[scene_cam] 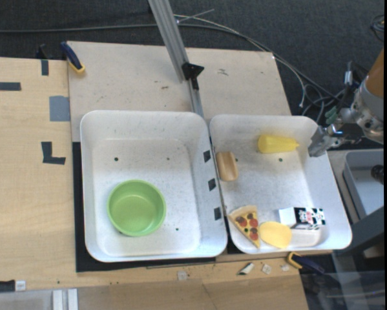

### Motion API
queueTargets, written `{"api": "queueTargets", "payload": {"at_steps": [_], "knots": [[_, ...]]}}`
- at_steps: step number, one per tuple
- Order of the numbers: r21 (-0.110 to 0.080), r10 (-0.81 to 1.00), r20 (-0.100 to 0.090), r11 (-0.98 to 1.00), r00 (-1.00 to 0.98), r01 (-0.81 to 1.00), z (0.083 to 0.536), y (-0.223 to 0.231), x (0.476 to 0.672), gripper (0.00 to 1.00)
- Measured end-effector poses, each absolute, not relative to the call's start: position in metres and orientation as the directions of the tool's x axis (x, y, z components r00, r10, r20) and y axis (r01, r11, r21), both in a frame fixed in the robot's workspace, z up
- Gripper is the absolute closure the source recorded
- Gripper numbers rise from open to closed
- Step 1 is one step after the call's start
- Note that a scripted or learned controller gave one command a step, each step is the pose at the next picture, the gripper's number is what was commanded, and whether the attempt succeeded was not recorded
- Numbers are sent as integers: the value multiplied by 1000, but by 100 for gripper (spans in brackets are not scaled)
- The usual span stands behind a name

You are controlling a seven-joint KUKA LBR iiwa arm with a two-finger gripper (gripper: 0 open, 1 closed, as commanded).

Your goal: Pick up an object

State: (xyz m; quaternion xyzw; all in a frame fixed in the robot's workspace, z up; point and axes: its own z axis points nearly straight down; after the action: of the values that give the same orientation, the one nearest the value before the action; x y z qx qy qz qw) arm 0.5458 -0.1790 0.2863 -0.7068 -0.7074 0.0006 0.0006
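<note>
Gripper [317, 144] first: it hangs at the right rim of the right bin, and from up here I cannot tell how it is set, though nothing shows in it. Above it the grey wrist runs off to the right, with the orange band just at the view's edge.

Now the big pieces. The bench [25, 192] is pale wood with grey tape marks on its left side. On it sit two shallow white bins side by side, rims touching in the middle. The left bin [96, 131] has one thing in it, a green bowl [137, 206], upright, in the front-left part of the floor.

The right bin [296, 173] is busier. A yellow block-like object [277, 143] lies near the back, just left of the gripper and apart from it. A tan bread-like piece [227, 166] leans on the left wall. At the front, a toy pizza slice [245, 224] lies beside a yellow rounded piece [275, 234], the two touching or very nearly so. A white box with black print [300, 218] sits just right of them in the front-right corner.

A metal pole [170, 31] slants in from the top, ending between the bins.
</note>
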Motion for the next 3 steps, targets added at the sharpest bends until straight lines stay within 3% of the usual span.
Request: {"api": "queueTargets", "payload": {"at_steps": [2, 3], "knots": [[-13, 1000, 2, 0, 0, 1000, 155, -175, 535, 0], [-7, 1000, 0, 0, 0, 1000, 91, -173, 526, 0]]}}
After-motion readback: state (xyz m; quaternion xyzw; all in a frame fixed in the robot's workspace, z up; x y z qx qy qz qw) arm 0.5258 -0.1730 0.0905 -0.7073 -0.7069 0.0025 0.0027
